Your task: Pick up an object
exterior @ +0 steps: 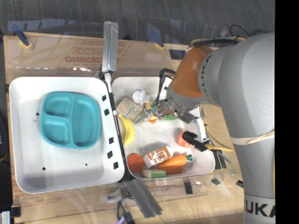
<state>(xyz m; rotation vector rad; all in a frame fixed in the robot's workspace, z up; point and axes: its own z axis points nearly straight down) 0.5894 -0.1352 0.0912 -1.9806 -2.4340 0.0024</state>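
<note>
The right bin [140, 84] holds a jumble of toy food: a yellow banana [126, 129], a patterned pouch [129, 108], a white crumpled piece [138, 96], an orange carrot [174, 163], a small carton [158, 157], a red-orange ball [135, 162], a green block [154, 173] and a red piece [183, 138]. My gripper [161, 108] is down in the bin's upper middle, among small green and yellow items [152, 118]. The wrist hides its fingers.
The left bin [28, 167] carries a teal divided plate [71, 119]. A black-clipped divider [111, 125] runs between the bins. A metal bar [110, 45] stands behind them. The grey arm [243, 101] covers the right bin's right side.
</note>
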